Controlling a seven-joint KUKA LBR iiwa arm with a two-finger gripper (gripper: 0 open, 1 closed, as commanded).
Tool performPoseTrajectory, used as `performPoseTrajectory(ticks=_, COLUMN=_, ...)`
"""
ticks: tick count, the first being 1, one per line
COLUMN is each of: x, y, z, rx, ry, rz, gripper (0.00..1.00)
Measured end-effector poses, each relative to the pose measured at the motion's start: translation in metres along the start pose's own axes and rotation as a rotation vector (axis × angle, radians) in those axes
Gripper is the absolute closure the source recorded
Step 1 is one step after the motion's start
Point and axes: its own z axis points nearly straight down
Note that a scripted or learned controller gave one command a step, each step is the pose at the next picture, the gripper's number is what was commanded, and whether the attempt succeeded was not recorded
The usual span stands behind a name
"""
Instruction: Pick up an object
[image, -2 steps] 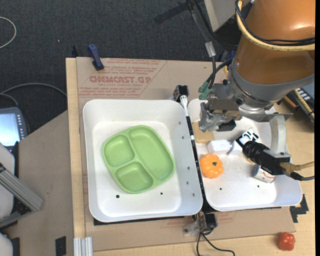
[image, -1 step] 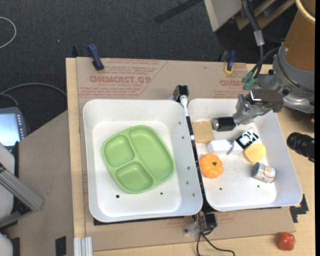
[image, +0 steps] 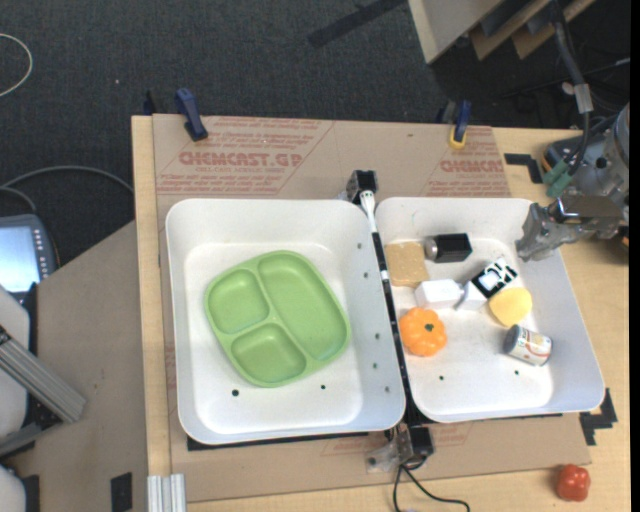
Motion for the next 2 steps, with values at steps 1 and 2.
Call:
performPoseTrajectory(ticks=1, x=0.041, y=-0.001, z=0.031, rx=0.002, ry=0.003, rz=-0.012, gripper=1.0)
performPoseTrajectory(ticks=2, x=0.039, y=0.0, z=0.018, rx=-0.005, ry=0.001, rz=-0.01, gripper=1.0)
